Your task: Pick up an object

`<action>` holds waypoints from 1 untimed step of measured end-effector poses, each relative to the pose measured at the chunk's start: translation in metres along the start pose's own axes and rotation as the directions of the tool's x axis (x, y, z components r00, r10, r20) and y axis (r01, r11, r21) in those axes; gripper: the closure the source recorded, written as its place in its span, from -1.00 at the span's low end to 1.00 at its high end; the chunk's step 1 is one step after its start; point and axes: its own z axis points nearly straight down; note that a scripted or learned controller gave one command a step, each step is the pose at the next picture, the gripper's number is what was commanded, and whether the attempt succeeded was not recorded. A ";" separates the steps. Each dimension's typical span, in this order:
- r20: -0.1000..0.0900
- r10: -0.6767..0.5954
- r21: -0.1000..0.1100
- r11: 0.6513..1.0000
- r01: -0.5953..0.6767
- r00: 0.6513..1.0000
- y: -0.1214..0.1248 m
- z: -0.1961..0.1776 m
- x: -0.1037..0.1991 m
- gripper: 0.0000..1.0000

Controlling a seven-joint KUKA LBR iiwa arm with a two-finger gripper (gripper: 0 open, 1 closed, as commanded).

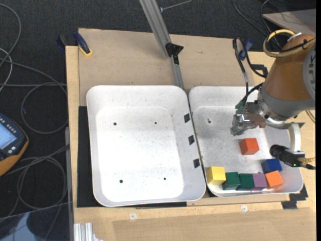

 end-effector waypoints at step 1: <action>0.000 -0.001 -0.002 1.000 0.001 1.000 0.002 -0.054 0.000 1.00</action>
